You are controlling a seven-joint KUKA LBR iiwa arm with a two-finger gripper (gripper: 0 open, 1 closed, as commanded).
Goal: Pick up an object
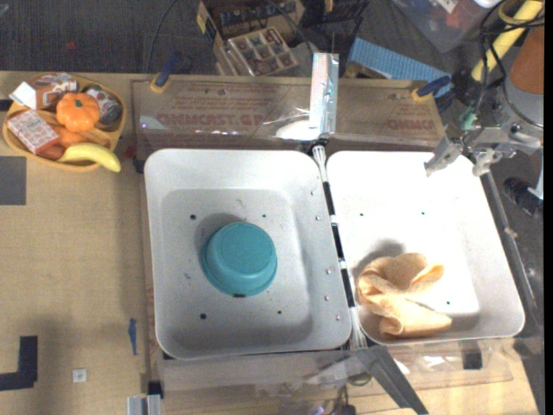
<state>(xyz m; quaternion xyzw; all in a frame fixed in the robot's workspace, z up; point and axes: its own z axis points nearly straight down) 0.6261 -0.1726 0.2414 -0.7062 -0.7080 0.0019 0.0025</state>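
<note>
Camera view, from above at a slant. Gripper (445,156) poised over the far right corner of the right bin (488,232), at the end of the grey arm (518,137). Too small and too cluttered to tell how far open; nothing seen in its grasp.

Two candidates for picking. Rumpled tan cloth (402,294) lying in the near left part of the right bin, close to the wall shared with the left bin (164,232). Teal bowl (240,258) sitting upside down near the middle of the left bin, well apart from the gripper.

Likely trouble with the cloth:
- Coming down on a flat edge rather than a raised fold, and closing on air or on a thin layer that slips out during the lift.
- Dragging the cloth along the floor instead of pinching it.
- Clipping the dividing wall, given how near the cloth lies to it.

Likely trouble with the bowl:
- Smooth rounded dome facing up, no rim on offer, probably too wide to span.
- Skidding off the curve and pushing the bowl aside.
- Longer reach across the divider, more room for aiming error.
</note>
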